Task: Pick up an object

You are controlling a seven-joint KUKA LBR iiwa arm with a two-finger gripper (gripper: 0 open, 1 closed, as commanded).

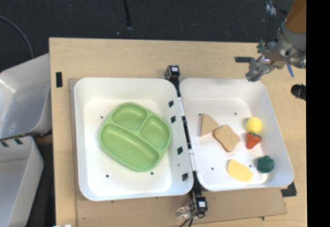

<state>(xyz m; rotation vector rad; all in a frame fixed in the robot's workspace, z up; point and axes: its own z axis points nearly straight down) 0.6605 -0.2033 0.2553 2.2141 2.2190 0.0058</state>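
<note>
White right bin (273, 98): tan wedge (208, 124), bread slice (227, 138), lemon (253, 125), strawberry (252, 141), yellow piece (240, 170), green item (265, 164). Gripper (256, 71) above the bin's far rim, nothing held; finger state cannot be told.

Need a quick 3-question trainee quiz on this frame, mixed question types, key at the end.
1. True or false: the green divided plate lies in the right bin.
2. Multiple choice: which item sits nearest the camera-side edge of the right bin? A) yellow ball B) yellow wedge C) tan triangle
3. Fill in: the claw hangs above the right bin's ____ corner, the one on the arm's side.

Key: 1 false, it lies in the left bin. 2 B. 3 far.
</note>
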